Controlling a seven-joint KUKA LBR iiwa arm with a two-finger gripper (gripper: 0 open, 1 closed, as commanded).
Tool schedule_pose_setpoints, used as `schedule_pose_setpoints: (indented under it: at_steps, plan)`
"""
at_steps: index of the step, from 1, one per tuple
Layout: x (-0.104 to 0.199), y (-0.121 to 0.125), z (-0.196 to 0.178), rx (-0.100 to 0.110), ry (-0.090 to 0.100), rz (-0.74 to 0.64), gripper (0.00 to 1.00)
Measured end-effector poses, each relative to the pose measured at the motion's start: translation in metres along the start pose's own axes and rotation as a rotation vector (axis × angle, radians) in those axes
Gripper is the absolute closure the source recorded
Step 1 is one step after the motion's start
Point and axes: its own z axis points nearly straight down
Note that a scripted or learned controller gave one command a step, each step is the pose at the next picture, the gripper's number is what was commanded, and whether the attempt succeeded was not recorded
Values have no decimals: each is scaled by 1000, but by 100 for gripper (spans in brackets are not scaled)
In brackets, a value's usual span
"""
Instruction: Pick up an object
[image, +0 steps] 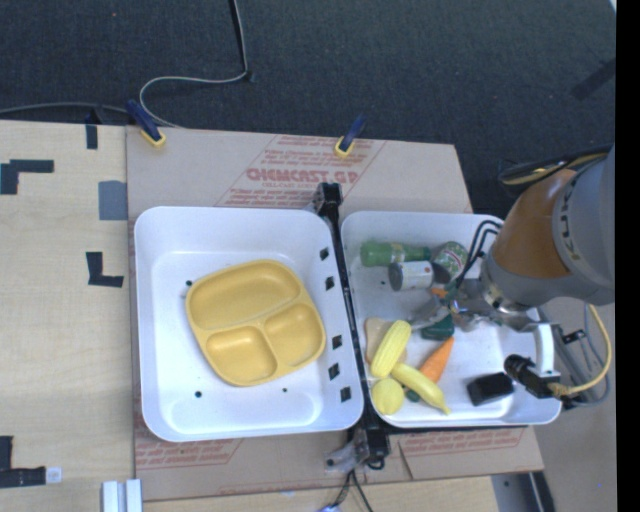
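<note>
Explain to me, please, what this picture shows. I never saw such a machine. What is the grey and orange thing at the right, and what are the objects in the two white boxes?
The camera looks down at a slant on a bench. The grey arm with an orange band is a robot that reaches in from the right; its gripper hangs low over the right white bin. That bin holds toy food: a yellow corn cob, an orange carrot, a yellow banana, a yellow lemon, a green bottle, a small can and a black block. The left white bin holds a yellow divided plastic plate. I cannot tell whether the gripper holds anything.
</note>
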Motion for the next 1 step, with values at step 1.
schedule_pose_setpoints:
  at_steps: [1]
  plan:
    - [-1, 0, -10, 0, -1, 1, 100]
